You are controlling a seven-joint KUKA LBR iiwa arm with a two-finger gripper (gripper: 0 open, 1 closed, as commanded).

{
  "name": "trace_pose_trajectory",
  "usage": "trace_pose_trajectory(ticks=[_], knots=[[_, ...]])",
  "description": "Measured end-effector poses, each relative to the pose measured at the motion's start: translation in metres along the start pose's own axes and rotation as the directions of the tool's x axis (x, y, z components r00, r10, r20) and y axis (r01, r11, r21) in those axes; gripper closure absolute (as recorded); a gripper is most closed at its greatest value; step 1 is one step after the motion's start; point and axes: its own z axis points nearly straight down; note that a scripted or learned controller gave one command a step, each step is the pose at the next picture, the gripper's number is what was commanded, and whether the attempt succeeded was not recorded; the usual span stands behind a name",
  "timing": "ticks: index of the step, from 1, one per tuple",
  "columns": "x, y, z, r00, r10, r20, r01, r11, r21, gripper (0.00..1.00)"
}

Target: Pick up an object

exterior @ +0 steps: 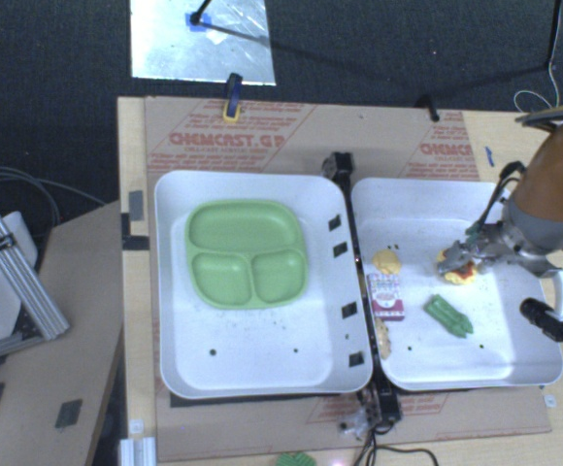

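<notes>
Arm reaches in from the right, gripper point(464, 257) low in the right bin point(427, 357), at a yellow-red toy point(459, 272); can't tell how its fingers stand. In the same bin: yellow piece point(387, 259) near the divider, pink-white packet point(387, 297) just below it, green toy point(448, 316) nearer the front edge. Left bin point(233, 357) carries a green tray point(247, 252) w/ three compartments.

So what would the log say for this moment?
hand: right bin, over yellow-red toy | green piece: untouched | green tray: left bin
</notes>
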Motion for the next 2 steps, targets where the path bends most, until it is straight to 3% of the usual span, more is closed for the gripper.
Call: trace_pose_trajectory(ticks=[1, 2], knots=[[0.0718, 0.0283, -0.0872, 1.000, -0.006, -0.001, 0.006, 1.000, -0.005, 1.00], [0.0666, 0.0250, -0.0816, 1.000, 0.002, 0.000, -0.002, 1.000, 0.004, 0.00]])
